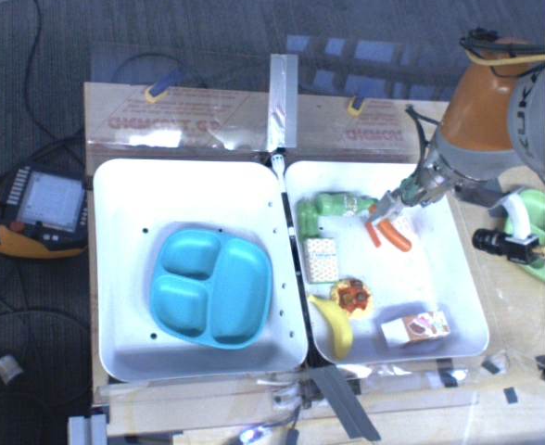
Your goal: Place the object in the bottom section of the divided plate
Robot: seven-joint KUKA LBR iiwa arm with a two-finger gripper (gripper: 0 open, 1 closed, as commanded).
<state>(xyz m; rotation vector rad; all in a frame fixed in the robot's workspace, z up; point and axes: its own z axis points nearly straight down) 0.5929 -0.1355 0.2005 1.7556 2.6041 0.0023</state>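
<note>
The orange sausage [395, 237] lies in the right bin [465, 286], toward its far side, with a thinner orange piece [374, 234] just to its left. The gripper [390, 209] hangs directly over the sausage's far end; whether its fingers are parted or closed on anything cannot be told at this size. To the sausage's right and nearer side the bin floor is bare up to the right wall, giving open room there.

Left of the sausage, one green bottle [335, 206] lies on its side along the far wall. Nearer, one small patterned packet [322, 260] sits by the bin's left wall, one red-and-yellow toy [351, 295] lies just beside it, one banana [334, 323] curves along the near-left corner, and one juice carton [415, 328] rests close to the near wall.

The left bin [124, 202] holds one blue divided plate [212, 286], roughly centred, with three sections: two smaller ones on the left and a larger one on the right. White floor rings the plate on all sides, widest at the far edge. The two bins touch along a shared central rim.
</note>
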